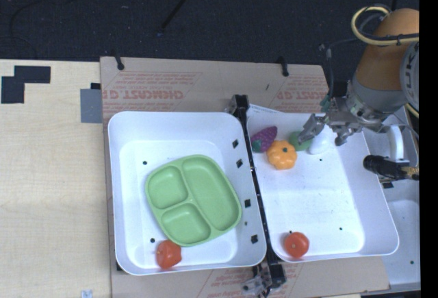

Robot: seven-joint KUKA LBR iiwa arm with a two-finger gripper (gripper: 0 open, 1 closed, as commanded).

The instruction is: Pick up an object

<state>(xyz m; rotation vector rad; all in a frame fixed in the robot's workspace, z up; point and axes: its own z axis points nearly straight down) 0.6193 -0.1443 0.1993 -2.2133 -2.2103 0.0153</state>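
The arm [383, 64], grey with an orange band above the wrist, reaches in from the right and leans over the far right corner of the right bin [342, 214]. Its claw [327, 131] hangs low there with the two fingers spread apart, so it reads as open, and nothing sits between them. Just below the claw stands a small white object [319, 144], partly hidden by the fingers; whether they touch it cannot be told.

Near the far left of the same bin lie three toy foods close together: a purple piece with a green end [263, 137], an orange pepper-like piece [281, 155] just beside it, and a small green piece [299, 138] between the pepper and the claw. A red tomato-like toy [296, 244] rests well apart from these, at the near edge of the right bin.

The left bin [130, 153] holds a green divided plate [194, 200] with three compartments, lying tilted in the middle of the bin. A second red toy [168, 253] sits at the near edge, just beside the plate's near corner.

Both bins rest side by side on a cardboard sheet [205, 88] laid on the pale wooden surface [48, 187]
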